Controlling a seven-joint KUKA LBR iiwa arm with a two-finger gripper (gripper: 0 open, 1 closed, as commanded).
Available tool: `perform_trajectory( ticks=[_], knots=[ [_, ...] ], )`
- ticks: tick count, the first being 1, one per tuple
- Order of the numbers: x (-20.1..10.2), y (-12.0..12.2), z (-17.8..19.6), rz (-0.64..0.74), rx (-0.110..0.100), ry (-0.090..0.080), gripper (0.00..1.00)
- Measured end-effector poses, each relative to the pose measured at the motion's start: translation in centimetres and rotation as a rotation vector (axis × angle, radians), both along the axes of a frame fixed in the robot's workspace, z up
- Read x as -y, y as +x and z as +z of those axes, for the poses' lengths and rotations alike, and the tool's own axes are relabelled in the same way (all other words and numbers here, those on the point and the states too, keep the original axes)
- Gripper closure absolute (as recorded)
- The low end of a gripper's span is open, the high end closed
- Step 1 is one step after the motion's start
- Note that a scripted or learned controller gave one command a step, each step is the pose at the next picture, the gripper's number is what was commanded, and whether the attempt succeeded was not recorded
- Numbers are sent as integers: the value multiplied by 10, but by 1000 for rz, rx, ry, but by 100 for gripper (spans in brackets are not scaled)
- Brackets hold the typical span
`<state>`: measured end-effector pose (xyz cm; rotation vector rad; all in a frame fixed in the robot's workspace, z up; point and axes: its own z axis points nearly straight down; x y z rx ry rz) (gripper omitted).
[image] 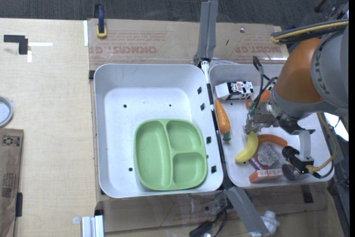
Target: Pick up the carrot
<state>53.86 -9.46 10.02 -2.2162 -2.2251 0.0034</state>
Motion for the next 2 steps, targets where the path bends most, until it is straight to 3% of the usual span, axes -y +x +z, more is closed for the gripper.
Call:
perform_trajectory(
  ticks=[1,2],
  knots=[
    [14,53,76,-30,1,-1,100],
    [-14,32,91,-125,-1,0,100]
  ],
)
